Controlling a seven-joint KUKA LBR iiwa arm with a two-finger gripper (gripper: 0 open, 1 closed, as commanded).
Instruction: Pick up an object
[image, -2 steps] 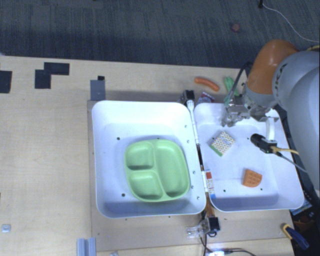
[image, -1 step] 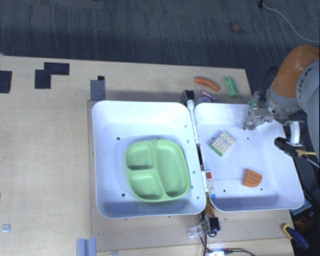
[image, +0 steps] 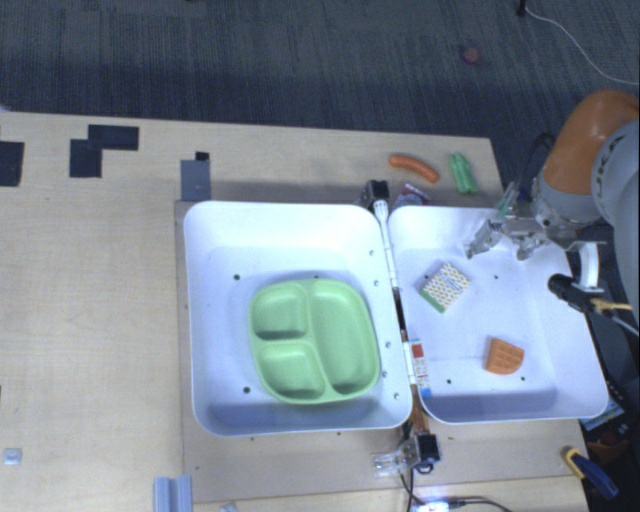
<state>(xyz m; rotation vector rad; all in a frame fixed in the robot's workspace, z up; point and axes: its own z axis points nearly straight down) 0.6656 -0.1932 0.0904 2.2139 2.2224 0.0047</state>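
1. Two candidates lie in the right bin (image: 570, 400): a patterned square block (image: 444, 286) near its middle and an orange waffle-like piece (image: 504, 356) nearer the front wall.
2. The hand (image: 505, 236) hovers over the bin's back right part, fingers spread, gripping nothing.
3. It looks like the approach step; next it needs to centre over the block and descend.

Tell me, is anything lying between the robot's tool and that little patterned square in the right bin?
Nothing visible does. The tool hangs over the right bin's upper part, and bare white floor separates it from the patterned square. The orange piece lies farther down, off that path.
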